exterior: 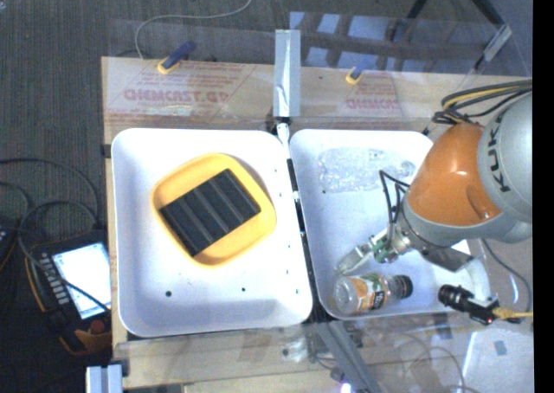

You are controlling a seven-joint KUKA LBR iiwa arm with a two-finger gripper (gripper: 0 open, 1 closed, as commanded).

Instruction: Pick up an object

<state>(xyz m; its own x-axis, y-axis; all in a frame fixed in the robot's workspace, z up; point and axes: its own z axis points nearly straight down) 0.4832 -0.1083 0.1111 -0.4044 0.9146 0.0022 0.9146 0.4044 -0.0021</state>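
We saw the arm (pixel 472 179) reach in from the right and bend down over the right bin (pixel 346 209), its orange band bulging above the wrist and hiding much of the bin's right half. The wrist pointed down and to the left, toward the bin's front part. The gripper (pixel 370 253) sat low there, just above a bottle (pixel 370 291). We could not tell whether its tips were apart or together (the metal parts blurred into the white floor), and nothing showed between them.

The bottle lay on its side near the right bin's front wall, clear with a label round its middle and a dark cap pointing right. It lay just beside the gripper, toward the front wall; we could not tell whether the two touched. Toward the right bin's back wall lay a crumpled piece of clear plastic (pixel 355 168), well apart from the gripper.

Left of the right bin stood the left bin (pixel 138 296), the two walls side by side. In it lay a yellow tray (pixel 177 192) with a black ribbed insert (pixel 212 209), set at a slant.
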